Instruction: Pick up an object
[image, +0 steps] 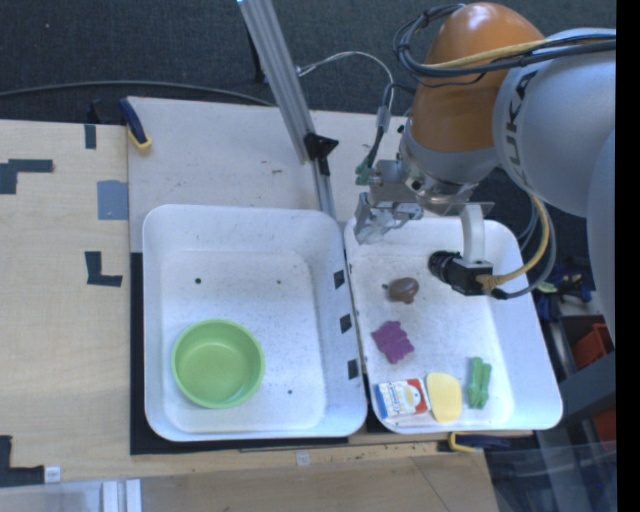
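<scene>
The gripper (378, 222) hangs over the far left corner of the right bin (520, 395), close by the wall it shares with the left bin (155, 300); whether it is released or clenched I cannot tell, for the view is too coarse there, and nothing can be made out in its grasp. The nearest thing to take is the brown lump (403, 290), which lies toward the camera from the gripper and a little to the right, alone on bare white floor; it is roundish, with no long axis to line up against, so the coming move would seem to turn chiefly on a short shift that way and a descent. Further toward the camera lies the purple piece (393, 341), also with free floor about it; at the near wall sit the red-and-white packet (401, 398), the yellow piece (444, 396) touching or just beside it, and the green piece (479, 382), whose long axis runs roughly toward the camera (these three are crowded against the rim and would leave less room). The floor is flat and speckled; the left bin holds a green bowl (218, 362), well apart from the gripper. The black fitting (458, 271) on the arm hangs near the lump on its right.
</scene>
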